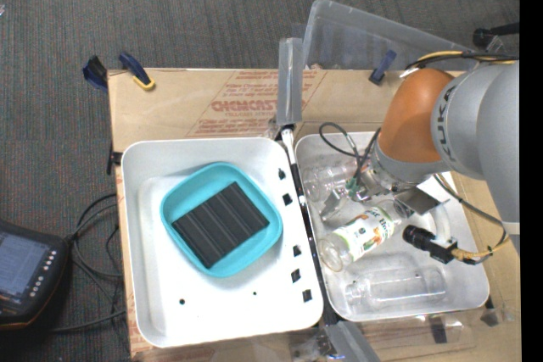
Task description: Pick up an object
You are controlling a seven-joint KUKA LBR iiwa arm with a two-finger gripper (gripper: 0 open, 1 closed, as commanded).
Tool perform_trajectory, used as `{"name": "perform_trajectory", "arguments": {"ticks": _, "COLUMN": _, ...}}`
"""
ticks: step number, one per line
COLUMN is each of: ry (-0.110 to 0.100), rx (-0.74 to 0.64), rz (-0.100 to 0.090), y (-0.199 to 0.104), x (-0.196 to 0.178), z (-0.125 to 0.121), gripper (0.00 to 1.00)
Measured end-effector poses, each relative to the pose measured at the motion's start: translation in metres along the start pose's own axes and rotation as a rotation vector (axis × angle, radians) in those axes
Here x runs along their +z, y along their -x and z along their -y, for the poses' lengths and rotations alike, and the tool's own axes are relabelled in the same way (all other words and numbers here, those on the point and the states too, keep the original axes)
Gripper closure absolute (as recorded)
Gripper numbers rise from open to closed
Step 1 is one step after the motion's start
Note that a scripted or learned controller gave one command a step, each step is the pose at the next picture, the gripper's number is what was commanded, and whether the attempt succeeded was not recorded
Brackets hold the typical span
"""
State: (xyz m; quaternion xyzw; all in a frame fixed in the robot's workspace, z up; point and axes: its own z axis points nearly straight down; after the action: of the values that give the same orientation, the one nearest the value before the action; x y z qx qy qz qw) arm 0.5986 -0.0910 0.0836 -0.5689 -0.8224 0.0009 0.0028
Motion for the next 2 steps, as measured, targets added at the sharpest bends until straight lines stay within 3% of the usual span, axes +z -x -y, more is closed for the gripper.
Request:
{"name": "perform_trajectory", "arguments": {"ticks": 1, "ry": 0.001, "rx": -0.020, "rz": 0.001, "y": 0.035, "x": -0.001, "z": 0.053, "gripper": 0.00}}
{"name": "perform_trajectory", "arguments": {"ticks": 2, "ry": 0.049, "rx": -0.195, "rz": 0.037, "y": 0.049, "x": -0.015, "z": 0.089, "gripper": 0.00}}
